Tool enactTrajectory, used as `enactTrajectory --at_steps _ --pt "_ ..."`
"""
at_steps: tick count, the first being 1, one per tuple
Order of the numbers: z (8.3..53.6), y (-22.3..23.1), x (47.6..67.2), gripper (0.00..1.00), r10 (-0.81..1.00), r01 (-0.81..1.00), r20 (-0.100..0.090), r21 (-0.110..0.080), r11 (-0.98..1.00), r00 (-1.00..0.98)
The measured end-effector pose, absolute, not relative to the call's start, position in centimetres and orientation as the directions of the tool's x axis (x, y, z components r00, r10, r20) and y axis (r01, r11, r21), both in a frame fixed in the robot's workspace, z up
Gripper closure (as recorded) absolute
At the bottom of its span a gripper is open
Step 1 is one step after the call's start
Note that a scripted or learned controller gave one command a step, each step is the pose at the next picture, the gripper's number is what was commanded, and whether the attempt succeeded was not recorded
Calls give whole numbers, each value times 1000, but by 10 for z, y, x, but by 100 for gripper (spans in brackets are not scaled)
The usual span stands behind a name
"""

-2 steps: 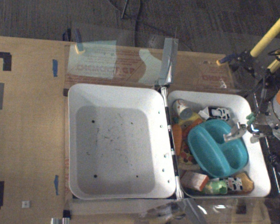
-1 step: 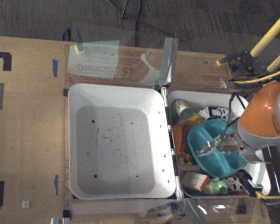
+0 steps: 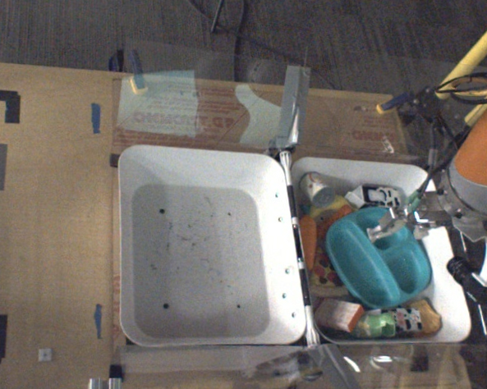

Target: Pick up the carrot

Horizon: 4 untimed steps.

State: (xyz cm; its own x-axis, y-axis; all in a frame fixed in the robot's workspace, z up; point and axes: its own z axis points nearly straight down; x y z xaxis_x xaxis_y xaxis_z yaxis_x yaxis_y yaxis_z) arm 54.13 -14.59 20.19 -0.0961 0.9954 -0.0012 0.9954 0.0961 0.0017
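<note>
The carrot (image 3: 308, 244) is a long orange piece lying along the left wall of the right bin (image 3: 456, 319), partly tucked under a teal dish (image 3: 379, 264). My gripper (image 3: 400, 224) hangs over the upper part of that dish, right of the carrot and well apart from it. It looks open, with nothing between its fingers. The carrot's lower end is hidden among other items.
Crowding the right bin are a white bottle (image 3: 314, 186), a yellow-orange item (image 3: 331, 208), a black-and-white pack (image 3: 380, 195), a red box (image 3: 345, 316) and a green item (image 3: 380, 324). The left bin (image 3: 204, 161) lies beside it. Cables (image 3: 447, 87) run at the back right.
</note>
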Motion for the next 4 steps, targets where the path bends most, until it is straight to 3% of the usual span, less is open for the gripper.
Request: enactTrajectory --at_steps 1,2,3,4 --pt "95 -116 494 0 943 943 -9 20 333 -332" --pt "105 -112 495 100 941 941 -1 20 337 -338" --pt "151 -172 489 100 880 880 15 -8 475 -475" --pt "202 -133 491 100 869 869 3 1 494 -494"
